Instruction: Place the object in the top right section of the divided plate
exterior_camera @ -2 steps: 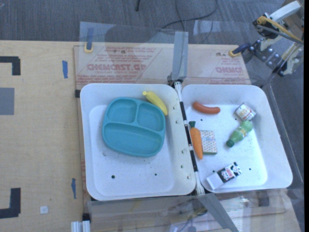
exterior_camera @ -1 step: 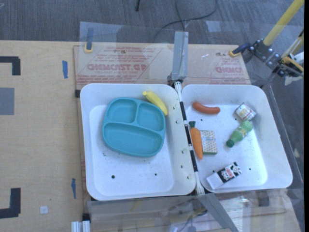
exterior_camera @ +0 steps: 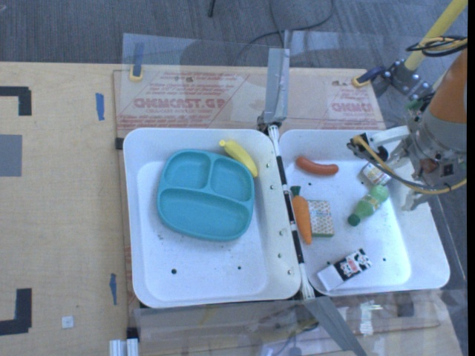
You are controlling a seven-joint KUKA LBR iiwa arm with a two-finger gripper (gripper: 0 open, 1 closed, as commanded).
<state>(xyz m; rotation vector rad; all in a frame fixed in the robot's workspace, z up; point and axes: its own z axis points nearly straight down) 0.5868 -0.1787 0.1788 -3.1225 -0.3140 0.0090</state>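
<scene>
Bins, two of them, shallow and white with rounded corners, sit side by side on a tan bench: the left bin (exterior_camera: 148,273) fills the middle of the frame, the right bin (exterior_camera: 423,265) lies toward the right edge. One plate (exterior_camera: 205,195), smooth teal plastic with soft corners, rests tilted in the left bin's upper half; raised ridges split it into three sections, two small ones along its upper side and one long one below. One banana (exterior_camera: 240,156), yellow, curved and toy-like, lies just off the plate's upper right corner, touching or nearly touching its rim, and sits in none of the sections.

Six things are scattered in the right bin. One sausage (exterior_camera: 317,167), glossy red-orange, lies near the top left. One carrot (exterior_camera: 301,218), orange and tapered with a green stub, runs along the left wall. One small square pad (exterior_camera: 320,217) with a speckled face sits just beside the carrot. One green bottle (exterior_camera: 367,206) lies tilted at centre right. One small can (exterior_camera: 373,174) with a pale label lies above the bottle. One carton (exterior_camera: 345,268), white with black patches, lies near the bottom edge.

One grey arm (exterior_camera: 445,136) with an orange band hangs over the right bin's right rim, trailing yellow cable; whether its pincer is clenched or released cannot be told amid the wiring.
</scene>
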